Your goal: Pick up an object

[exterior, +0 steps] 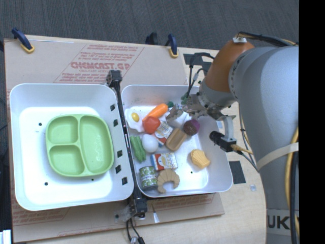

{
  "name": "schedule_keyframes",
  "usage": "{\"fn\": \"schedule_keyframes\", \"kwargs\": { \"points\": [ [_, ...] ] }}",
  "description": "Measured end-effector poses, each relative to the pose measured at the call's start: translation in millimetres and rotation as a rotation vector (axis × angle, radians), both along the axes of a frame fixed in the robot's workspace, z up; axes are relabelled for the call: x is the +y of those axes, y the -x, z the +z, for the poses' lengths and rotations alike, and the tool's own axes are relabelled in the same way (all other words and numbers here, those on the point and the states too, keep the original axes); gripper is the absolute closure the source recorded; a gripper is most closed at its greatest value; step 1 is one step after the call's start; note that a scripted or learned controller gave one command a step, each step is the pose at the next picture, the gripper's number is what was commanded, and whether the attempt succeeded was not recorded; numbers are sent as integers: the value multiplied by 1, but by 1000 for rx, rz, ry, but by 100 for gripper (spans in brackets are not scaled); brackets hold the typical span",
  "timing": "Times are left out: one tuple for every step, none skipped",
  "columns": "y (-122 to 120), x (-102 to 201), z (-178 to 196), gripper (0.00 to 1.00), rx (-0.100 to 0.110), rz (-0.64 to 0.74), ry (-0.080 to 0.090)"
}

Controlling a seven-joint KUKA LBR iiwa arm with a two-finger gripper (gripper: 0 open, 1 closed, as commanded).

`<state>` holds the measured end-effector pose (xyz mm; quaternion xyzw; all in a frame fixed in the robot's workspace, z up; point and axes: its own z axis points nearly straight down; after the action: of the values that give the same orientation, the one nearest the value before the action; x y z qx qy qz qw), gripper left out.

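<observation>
My gripper (176, 116) is low in the right bin (219, 179), over the pile of toy food near the bin's back middle. Just left of it lie an orange carrot (159, 110) and a red tomato (151, 124). A purple round piece (191, 127) sits right beside it, and a brown log-shaped piece (175, 139) lies just in front. Nothing is visibly held.
The right bin also holds a fried egg (134, 117), a white egg (150, 144), a green pod (137, 149), a small carton (165, 161), a green can (148, 177), a croissant (168, 179) and a yellow piece (199, 159). A green divided plate (80, 145) lies in the left bin (25, 187).
</observation>
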<state>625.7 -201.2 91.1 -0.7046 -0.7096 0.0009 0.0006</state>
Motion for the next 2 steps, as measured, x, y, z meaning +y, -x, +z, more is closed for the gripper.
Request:
{"fn": "schedule_keyframes", "kwargs": {
  "points": [
    [-1,1,11,100,-2,6,1],
    [65,-10,151,100,-4,-2,2]
  ]
}}
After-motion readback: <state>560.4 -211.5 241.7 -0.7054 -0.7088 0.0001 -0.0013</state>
